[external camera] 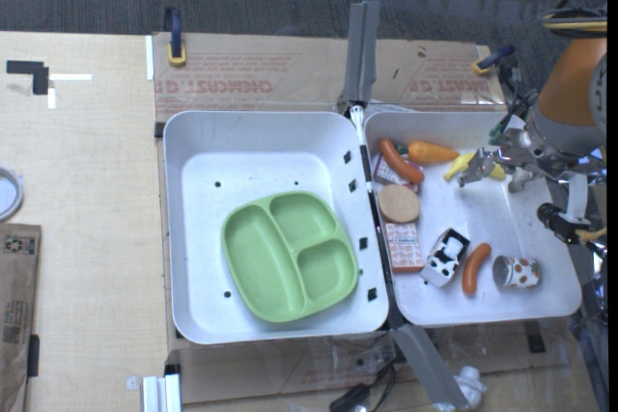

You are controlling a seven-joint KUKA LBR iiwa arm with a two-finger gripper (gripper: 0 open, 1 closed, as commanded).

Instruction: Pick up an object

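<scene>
Overhead: gripper (486, 165), jaw state unreadable, touching yellow banana (458, 166); beside banana, one carrot (432, 151), two sausages (400, 160).

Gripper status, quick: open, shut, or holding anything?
Gripper: low in the right bin, at the yellow item; open or shut cannot be told, and no grasp is visible.

The green divided plate (291, 256) looks like smooth matt plastic, and both white bins (188, 236) seem smooth plastic too. The bench (77, 150) is pale wood; cardboard (251, 72) lies behind, probably rough.
</scene>
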